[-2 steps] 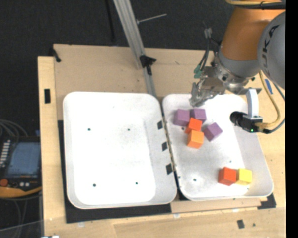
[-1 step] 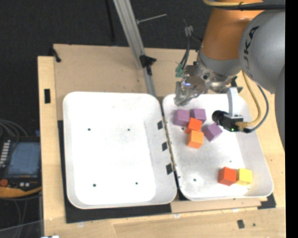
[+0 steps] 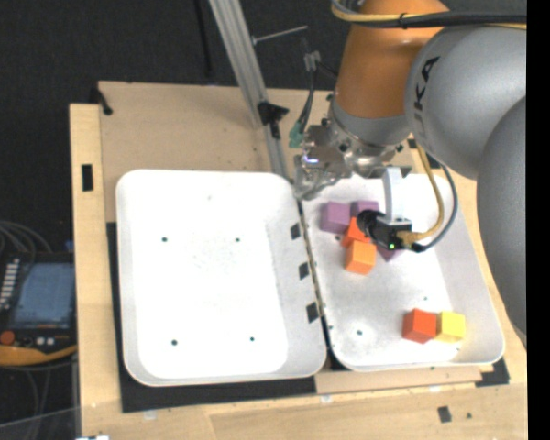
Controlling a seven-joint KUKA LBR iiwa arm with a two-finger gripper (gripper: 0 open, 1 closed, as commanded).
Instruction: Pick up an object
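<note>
Pincer (image 3: 313, 173) over the top left corner of the right bin (image 3: 390, 301), we could not tell if it was apart or together, we saw the purple block (image 3: 335, 216) in that bin, just below the pincer

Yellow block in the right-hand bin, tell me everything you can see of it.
The yellow block is a small plain cube, matte, possibly foam or painted wood. It sits flat in the right bin, near the corner closest to the camera. On the side toward the other bin, it appears to touch an orange-red block.
</note>
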